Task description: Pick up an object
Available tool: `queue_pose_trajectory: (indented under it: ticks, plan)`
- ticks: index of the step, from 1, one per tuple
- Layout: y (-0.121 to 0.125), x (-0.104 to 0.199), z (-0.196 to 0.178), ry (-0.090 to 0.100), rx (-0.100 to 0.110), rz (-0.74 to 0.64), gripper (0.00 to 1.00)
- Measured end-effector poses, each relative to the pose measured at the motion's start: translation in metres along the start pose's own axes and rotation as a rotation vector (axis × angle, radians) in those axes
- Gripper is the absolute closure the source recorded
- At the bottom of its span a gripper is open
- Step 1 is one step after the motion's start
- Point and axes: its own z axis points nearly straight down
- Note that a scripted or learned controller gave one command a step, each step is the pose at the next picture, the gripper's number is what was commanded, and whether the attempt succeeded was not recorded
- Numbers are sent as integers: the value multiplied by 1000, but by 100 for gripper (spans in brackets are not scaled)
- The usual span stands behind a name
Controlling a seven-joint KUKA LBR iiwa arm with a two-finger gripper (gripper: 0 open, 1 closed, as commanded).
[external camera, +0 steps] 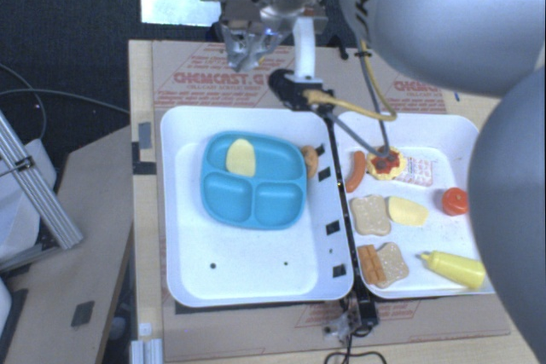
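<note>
Objects: one yellow piece (241, 156), two bread slices (371, 214), one mustard bottle (455, 267).

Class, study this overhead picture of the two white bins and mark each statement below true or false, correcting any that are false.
1. A pale yellow oval piece lies in the blue divided plastic plate. True.
2. The blue divided plate sits in the right white bin. False: it sits in the left white bin.
3. A yellow squeeze bottle lies on its side in the right white bin. True.
4. The small red-orange round piece rests on the blue plate. False: it lies in the right bin.
5. The pincer hangs above the cardboard beyond the bins. True.
</note>
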Motion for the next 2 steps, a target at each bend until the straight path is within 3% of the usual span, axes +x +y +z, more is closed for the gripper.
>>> queue_pose_trajectory:
  ticks: [1, 2]
  plan:
    - [-9, -43, -137, -2, -7, 10, 100]
    - [-97, -95, 19, -11, 29, 12, 100]
